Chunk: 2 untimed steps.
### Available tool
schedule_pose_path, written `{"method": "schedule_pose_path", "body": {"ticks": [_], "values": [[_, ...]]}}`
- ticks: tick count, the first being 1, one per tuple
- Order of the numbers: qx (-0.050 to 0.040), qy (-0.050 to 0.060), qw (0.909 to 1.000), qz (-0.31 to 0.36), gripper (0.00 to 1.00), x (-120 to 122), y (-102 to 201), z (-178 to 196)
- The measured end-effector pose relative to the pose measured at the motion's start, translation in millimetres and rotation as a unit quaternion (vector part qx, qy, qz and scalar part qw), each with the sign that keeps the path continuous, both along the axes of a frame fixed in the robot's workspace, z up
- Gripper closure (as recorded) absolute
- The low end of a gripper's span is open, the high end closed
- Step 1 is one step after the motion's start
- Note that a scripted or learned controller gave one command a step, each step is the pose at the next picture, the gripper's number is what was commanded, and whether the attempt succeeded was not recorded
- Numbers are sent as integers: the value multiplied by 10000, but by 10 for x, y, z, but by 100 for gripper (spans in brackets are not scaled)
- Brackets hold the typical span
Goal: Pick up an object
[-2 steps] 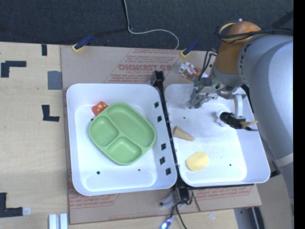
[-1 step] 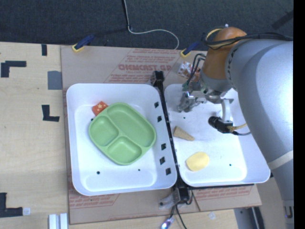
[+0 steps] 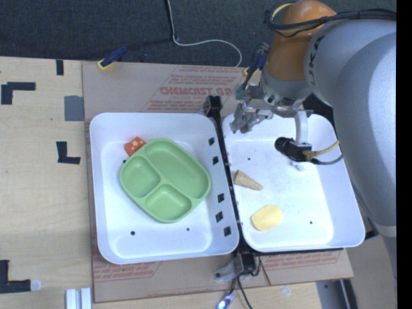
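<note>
My gripper [image 3: 248, 122] hangs over the far left corner of the right bin [image 3: 322, 234], its fingers apart with nothing between them. Nearer the front of that bin lie a tan wedge [image 3: 247, 181] and a yellow lump [image 3: 266, 217], both well clear of the gripper. The left bin [image 3: 109, 237] holds a green divided plate [image 3: 165, 179]. A small red-orange block [image 3: 134, 145] sits at the plate's far left edge.
The black divider [image 3: 222, 172] with clips runs between the two bins, just left of the gripper. A black cable fitting [image 3: 293, 149] hangs from the wrist over the right bin. The arm's grey body [image 3: 360, 76] covers that bin's far right side.
</note>
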<state>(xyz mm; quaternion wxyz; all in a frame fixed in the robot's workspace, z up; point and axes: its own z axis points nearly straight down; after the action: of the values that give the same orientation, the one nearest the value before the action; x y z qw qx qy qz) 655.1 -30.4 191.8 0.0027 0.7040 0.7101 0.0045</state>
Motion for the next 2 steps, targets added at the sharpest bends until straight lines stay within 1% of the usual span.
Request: {"method": "schedule_pose_path", "body": {"ticks": [1, 2], "values": [[-12, 77, 10000, -39, 100, -579, 96, -81], [-15, 68, 10000, -35, 100, -562, 91, 16]]}}
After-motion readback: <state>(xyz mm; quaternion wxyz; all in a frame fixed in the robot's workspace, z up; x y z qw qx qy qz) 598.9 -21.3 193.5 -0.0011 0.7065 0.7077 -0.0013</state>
